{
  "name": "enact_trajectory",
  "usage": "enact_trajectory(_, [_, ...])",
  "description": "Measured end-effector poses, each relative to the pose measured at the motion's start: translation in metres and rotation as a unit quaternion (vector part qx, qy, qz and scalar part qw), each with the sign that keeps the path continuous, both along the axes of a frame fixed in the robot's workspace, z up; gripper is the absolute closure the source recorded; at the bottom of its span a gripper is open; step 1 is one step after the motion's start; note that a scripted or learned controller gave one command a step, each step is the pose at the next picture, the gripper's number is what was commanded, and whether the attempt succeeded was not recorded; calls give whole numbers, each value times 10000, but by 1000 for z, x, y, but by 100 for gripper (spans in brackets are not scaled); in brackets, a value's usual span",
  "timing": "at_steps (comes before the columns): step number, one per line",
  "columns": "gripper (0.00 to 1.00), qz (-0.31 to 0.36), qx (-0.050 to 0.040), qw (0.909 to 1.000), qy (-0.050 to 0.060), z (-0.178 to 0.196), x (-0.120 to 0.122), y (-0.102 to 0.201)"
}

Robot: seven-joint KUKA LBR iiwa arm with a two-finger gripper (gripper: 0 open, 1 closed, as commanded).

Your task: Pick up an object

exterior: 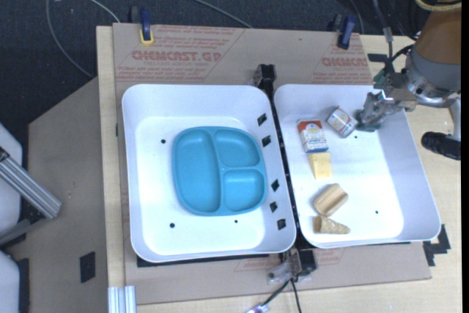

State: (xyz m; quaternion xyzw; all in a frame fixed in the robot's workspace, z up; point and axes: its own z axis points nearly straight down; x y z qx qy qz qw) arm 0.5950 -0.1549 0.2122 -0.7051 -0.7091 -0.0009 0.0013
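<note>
In the right bin (396,187) lie several small objects: a grey metallic piece (338,122), a red and white carton (311,135), a yellow block (320,164), a tan bread-like piece (329,198) and a wedge of toast (331,226). My gripper (370,116) hangs low over the bin's far right part, just right of the grey metallic piece. Nothing shows between its tips.
The left bin (146,179) holds a blue divided plate (218,170). Black clips (268,150) line the seam between the bins. Blue clamps (146,26) hold the cardboard sheet at the back. Cables run across the dark floor behind the bench.
</note>
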Motion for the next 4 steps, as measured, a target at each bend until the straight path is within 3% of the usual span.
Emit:
enact_trajectory(1, [100,1,1,10000,11,-7,-8,56])
enact_trajectory(3, [100,2,2,10000,14,4,-46,153])
enact_trajectory(4, [100,7,0,10000,-2,5,-45,210])
